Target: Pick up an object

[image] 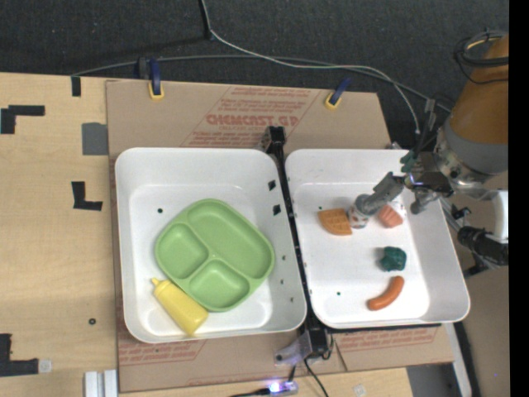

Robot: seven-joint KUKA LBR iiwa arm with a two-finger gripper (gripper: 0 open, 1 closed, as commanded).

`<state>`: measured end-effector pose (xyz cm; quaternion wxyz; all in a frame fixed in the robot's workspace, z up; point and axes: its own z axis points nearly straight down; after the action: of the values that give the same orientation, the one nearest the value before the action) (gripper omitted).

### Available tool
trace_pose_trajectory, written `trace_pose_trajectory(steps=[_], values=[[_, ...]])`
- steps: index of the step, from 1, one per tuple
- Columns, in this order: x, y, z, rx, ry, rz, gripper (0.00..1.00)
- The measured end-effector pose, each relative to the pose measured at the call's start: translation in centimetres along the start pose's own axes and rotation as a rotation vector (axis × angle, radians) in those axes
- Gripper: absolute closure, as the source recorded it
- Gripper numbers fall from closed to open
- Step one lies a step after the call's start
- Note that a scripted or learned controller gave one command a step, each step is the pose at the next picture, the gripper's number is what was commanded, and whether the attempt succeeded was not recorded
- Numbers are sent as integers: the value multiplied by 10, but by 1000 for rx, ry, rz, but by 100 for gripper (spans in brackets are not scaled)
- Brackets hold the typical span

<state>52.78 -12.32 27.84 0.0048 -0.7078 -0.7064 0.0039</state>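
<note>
Evenly lit from above, fairly bright. Soft, short shadows under the green plate (215, 255) and along the left bin (132, 222) walls. Mild glare on white plastic. Low resolution, slightly soft overall; dark, murky beyond the bench's far edge.

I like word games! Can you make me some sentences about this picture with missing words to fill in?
1. The green plate lies in the ____ bin.
2. The bottle beside the plate is ____ in colour.
3. The sausage lies in the ____ bin, in front of the dark green toy.
4. The gripper is low in the right bin, next to an ____ waffle.

Missing words: left; yellow; right; orange
</note>
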Motion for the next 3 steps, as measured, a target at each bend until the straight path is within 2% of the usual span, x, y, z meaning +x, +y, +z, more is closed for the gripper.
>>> trace_pose_trajectory(steps=[1,2,3], values=[[0,2,-5,-10,-2,-3,0],[7,2,57,-5,-1,-3,0],[13,3,102,-6,-1,-3,0]])
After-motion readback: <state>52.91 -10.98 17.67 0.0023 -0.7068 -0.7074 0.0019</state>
